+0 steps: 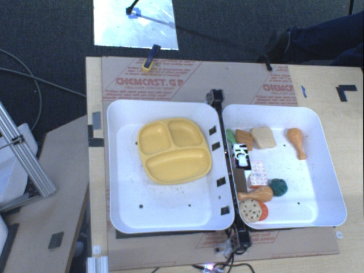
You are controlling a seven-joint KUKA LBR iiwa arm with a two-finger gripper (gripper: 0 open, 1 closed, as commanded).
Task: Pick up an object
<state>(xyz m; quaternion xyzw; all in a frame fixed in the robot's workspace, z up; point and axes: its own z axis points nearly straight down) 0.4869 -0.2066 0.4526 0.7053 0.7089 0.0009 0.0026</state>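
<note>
1. The surface (318, 84) is pale wood, overlaid with a printed cardboard sheet (170, 79).
2. Two shallow white bins sit side by side on the sheet, touching along their inner walls: the left bin (122, 169) and the right bin (327, 169).
3. A small yellow-and-dark clip (151, 58) lies at the sheet's far edge.
4. A small blue mark (303, 91) and a dark corner mark (346, 91) lie on the bare wood, far right.

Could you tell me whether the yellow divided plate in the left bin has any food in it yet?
Empty. The plate shows bare yellow in all three compartments; the toy food all lies in the right bin.
</note>
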